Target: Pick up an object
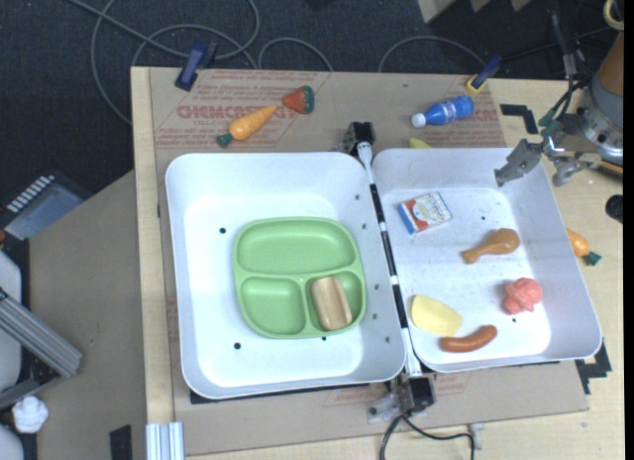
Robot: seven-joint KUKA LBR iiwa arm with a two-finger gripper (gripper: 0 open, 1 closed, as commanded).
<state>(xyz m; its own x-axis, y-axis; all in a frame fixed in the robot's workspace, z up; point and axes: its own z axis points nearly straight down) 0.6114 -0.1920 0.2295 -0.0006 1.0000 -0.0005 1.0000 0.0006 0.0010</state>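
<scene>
In the right bin: we see the toys we could pick. A small card box lies near the top left, a toy drumstick in the middle, a pink lump lower right, and a yellow piece touching a red sausage along the bottom.

Claw: the gripper hangs over the top right corner of the right bin. Its two fingers look apart, and nothing is between them.

Best pick: we think the drumstick. It is near the claw and has room all around it.

How to do it well: we should move over its thin middle, turn the fingers so they close across it, go down low, then squeeze.

Watch out: the yellow piece and the sausage touch, so we may bump one when we try for the other.

Left bin: a green tray holds a bread roll. It is far from the claw, so we leave it.
</scene>
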